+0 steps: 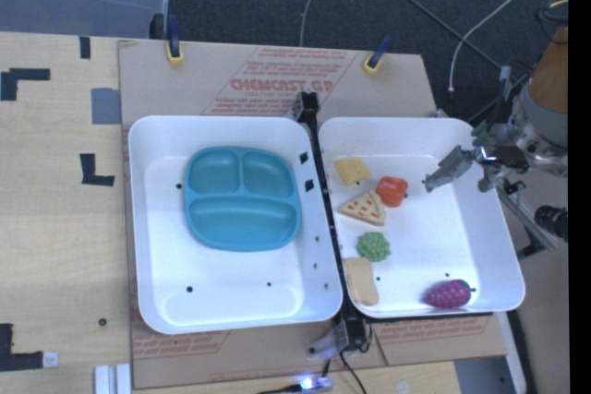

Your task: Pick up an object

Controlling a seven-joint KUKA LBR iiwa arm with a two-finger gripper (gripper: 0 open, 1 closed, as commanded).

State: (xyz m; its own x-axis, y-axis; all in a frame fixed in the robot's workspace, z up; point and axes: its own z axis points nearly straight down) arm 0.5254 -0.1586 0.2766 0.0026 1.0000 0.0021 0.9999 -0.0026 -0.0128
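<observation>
On the table (55, 198), 2 shallow white bins are seen side by side. The left bin (152, 226) is occupied by a blue divided plate (243, 198) with 3 compartments. In the right bin (480, 235), 6 small toy foods are scattered: a yellow piece (350, 170) near the upper left, a red piece (392, 190) just beside it to the right, a waffle-like wedge (364, 208) below them, a green piece (373, 245) under the wedge, a pale oblong piece (360, 280) against the bin's left wall, and a purple grape bunch (449, 294) near the lower right corner.

The gripper (441, 173) is held over the upper right part of the right bin, with the arm (554, 97) entering from the right. Whether the fingers are spread or closed cannot be told from this angle; nothing is seen between them. The closest object is the red piece, which lies near the gripper's tip but apart from it.

The task is judged to be at an early stage: no object has been lifted, and all 6 pieces rest on the bin floor. A target remains to be reached, grasped and raised. The red piece is judged the likeliest candidate, given its nearness.
</observation>
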